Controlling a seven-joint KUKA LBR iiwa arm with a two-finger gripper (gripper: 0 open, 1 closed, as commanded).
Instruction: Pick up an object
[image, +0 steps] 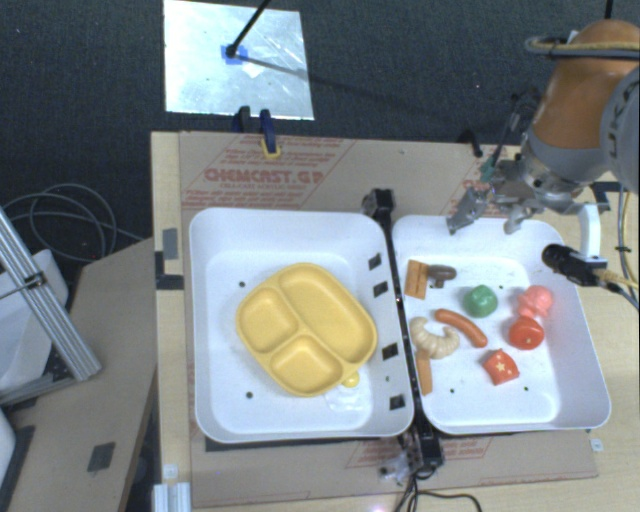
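The bench (300, 165), covered with printed brown cardboard, bore two shallow white bins side by side: the left bin (215, 240) and the right bin (575, 395), their inner walls touching.

One fixed camera looks down at a slant on the bench (300, 170), both white bins (290, 235) inside its frame.
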